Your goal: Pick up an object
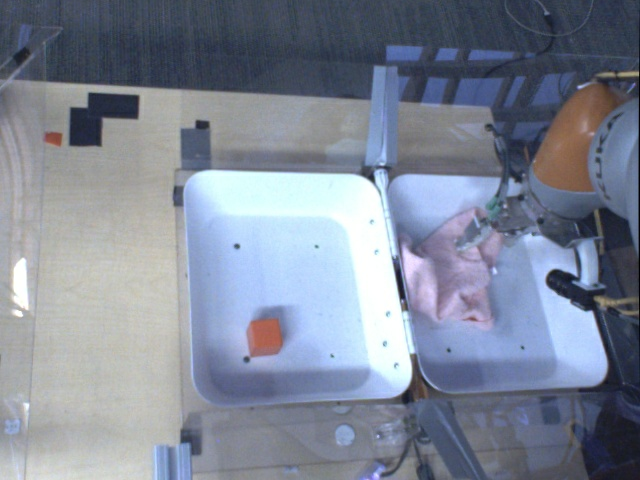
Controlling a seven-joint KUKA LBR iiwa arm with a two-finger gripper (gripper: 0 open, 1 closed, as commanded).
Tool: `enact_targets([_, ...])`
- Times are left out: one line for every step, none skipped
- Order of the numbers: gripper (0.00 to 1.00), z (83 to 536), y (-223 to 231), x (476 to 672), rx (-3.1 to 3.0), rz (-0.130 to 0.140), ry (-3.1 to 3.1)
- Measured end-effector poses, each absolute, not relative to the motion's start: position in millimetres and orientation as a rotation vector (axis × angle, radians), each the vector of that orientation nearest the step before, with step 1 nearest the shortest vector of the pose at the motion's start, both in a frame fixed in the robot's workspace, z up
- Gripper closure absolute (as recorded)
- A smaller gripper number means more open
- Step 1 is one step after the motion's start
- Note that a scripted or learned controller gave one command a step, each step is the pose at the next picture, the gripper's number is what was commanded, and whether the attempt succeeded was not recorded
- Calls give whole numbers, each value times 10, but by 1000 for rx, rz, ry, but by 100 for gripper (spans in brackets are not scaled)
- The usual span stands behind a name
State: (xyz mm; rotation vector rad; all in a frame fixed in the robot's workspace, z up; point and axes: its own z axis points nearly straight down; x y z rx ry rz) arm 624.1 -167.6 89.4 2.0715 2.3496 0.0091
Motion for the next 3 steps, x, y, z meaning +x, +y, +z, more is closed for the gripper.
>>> enact_targets([0, 902, -1482, 5906, 2010, 11, 2399])
enact_targets([0, 902, -1561, 5792, 2057, 15, 2359])
enact_targets([0, 909, -1313, 5704, 1888, 13, 2492])
